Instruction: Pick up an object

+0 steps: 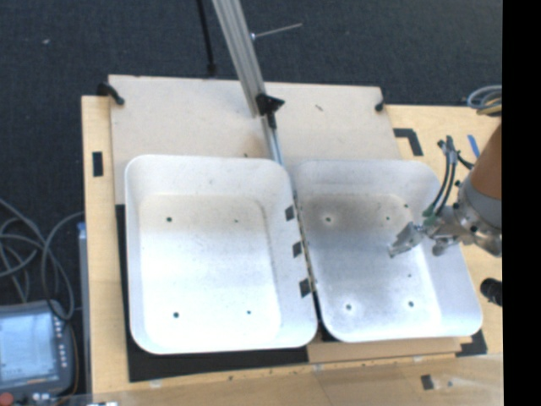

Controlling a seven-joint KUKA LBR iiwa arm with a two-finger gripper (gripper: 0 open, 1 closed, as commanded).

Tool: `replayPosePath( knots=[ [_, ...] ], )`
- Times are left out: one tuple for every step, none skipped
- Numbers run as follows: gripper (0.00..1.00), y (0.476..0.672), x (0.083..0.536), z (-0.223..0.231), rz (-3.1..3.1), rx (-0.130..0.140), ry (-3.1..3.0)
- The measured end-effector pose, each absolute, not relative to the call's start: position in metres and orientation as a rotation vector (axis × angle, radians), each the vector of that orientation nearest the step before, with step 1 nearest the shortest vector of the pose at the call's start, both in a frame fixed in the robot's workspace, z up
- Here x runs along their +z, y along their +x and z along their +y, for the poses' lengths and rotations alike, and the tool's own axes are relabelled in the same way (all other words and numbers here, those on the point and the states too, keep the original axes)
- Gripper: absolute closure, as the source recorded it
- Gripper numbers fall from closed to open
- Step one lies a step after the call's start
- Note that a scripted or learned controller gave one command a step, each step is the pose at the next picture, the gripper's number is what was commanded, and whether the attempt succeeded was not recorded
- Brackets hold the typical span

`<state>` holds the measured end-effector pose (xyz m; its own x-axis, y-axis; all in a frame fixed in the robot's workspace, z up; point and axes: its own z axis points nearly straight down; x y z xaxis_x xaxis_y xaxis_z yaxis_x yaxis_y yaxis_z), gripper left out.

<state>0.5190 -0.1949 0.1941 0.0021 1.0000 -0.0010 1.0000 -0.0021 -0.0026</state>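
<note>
Set side by side on the tabletop (100, 252), left bin (144, 176) and right bin (363, 169), inner rims touching and seemingly joined by small dark clips (297, 249), probably so neither slides under a sweeping arm. Backed by a pale board (194, 117) on the far side, with a slanted aluminium rail (241, 49) coming down to the seam between them, likely a camera or fixture mount kept clear of the working space.

Reaching in from the right, grey arm (483, 189) with loops of green cable (445, 184) at the wrist, bent low over the right bin's right half. Angled left and slightly near, gripper (404, 242), close above the bin floor or touching it; hard to separate at this slant. Apart or together: cannot tell. Nothing identifiable clamped in it.

As for the object to be picked: cannot say where it lies. Scattered on both floors, a few dark dots (328, 220), too small to call objects or fixings, plus a grey smudge across the right bin's far half. Judged a search or an approach within the right bin, with the pick itself not yet achieved.
</note>
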Motion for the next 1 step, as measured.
replayPosePath(
  knots=[
    [0.00,0.5155,0.1326,-0.1906,-2.217,0.006,-2.221]
  ],
)
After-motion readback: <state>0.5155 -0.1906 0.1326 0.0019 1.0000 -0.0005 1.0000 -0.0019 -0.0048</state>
